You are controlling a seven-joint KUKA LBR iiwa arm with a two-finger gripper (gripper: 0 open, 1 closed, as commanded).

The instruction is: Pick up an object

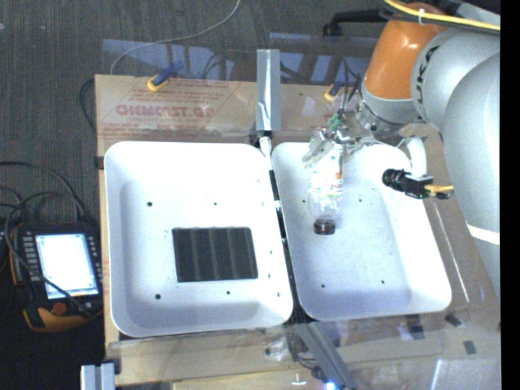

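A single fixed camera hangs above the bench (162,108) and looks down at a slant, taking in both white bins: the left bin (130,185) and the right bin (390,275). The arm (443,63) enters from the frame's right, near the lens and large.

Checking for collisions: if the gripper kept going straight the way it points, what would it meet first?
Probably the clear plastic bottle with a dark cap beneath the gripper, lying in the right white bin; depth is unclear.

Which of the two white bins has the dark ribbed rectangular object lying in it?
The left bin, away from the arm. The dark ribbed rectangle lies flat on its floor; the right bin instead holds a clear bottle below the gripper.
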